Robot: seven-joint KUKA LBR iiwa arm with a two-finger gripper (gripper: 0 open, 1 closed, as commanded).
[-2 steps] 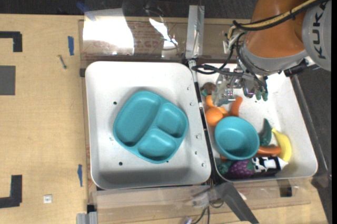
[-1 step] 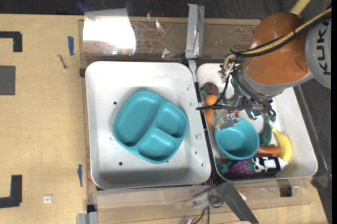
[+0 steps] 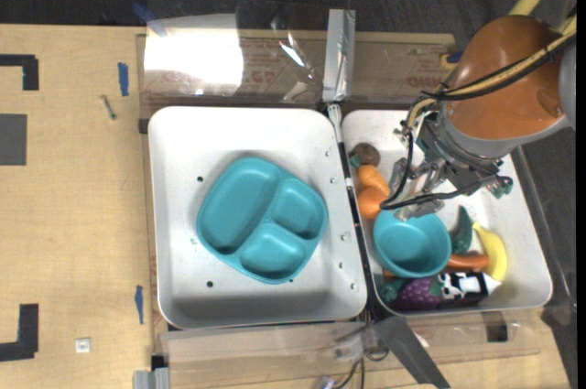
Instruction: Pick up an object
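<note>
Hovering over right bin (image 3: 536, 273), centre-right | gripper (image 3: 423, 206) above teal bowl (image 3: 412, 245) rim; jaws' state: cannot tell | advice: descend straight, straddle rim, avoid orange toy (image 3: 370, 189).

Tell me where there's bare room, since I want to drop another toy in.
Left bin: free floor all around the teal divided plate, widest along the top edge. Right bin: crowded with the teal bowl, banana, grapes and gripper.
</note>
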